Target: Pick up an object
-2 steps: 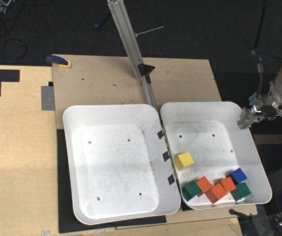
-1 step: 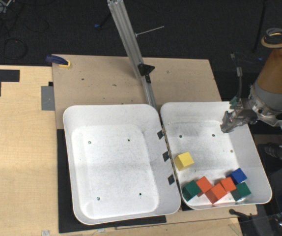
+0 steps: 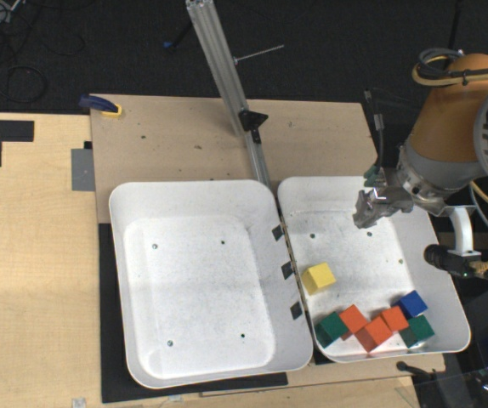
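1. Layout: the bench [image 3: 184, 138] carries two shallow white bins side by side. The left bin [image 3: 142, 206] holds no objects that can be made out. The right bin [image 3: 448, 334] holds all the candidate objects.

2. Candidate objects: a yellow block [image 3: 318, 277] lies alone near the right bin's 9 o'clock wall. A cluster sits at the bin's 6 o'clock edge: a green block [image 3: 331, 328], an orange block [image 3: 354, 318], a red-orange block [image 3: 374, 334] just beside it, a second orange block [image 3: 394, 319], a blue block [image 3: 412, 303] and a dark green block [image 3: 417, 331]. The cluster's members touch or nearly touch.

3. Arm position: the arm enters from 3 o'clock. The end effector [image 3: 370, 211] hangs over the right bin's 12 o'clock half, above bare bin floor, well apart from every block.

4. End effector state: nothing sits between its tips. Whether it is open or closed cannot be told at this resolution.

5. Step in hand: judged as the approach phase. No object is grasped.

6. Next move: travel toward 6 o'clock, then descend. The yellow block looks the easier target, standing clear of neighbours. The cluster risks a fouled grasp, since adjacent blocks leave little room for the tips.
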You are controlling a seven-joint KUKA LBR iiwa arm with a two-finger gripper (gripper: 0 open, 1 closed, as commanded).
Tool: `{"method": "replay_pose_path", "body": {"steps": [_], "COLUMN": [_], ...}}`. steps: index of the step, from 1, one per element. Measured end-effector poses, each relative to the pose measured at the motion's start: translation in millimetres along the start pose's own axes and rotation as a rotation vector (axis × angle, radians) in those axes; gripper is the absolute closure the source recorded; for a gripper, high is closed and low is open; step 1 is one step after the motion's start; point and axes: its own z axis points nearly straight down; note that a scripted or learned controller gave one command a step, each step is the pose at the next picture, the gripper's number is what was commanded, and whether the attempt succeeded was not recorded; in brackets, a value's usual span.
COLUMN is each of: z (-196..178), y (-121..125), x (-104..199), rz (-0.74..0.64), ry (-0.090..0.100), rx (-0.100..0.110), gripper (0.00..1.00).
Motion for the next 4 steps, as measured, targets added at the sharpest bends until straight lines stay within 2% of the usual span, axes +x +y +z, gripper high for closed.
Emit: {"method": "replay_pose_path", "body": {"steps": [3, 4], "z": [25, 8], "y": [0, 6], "x": [148, 200], "rz": [0.0, -0.001], "ry": [0.0, -0.001], "rx": [0.004, -0.002], "gripper": [1.0, 1.0]}}
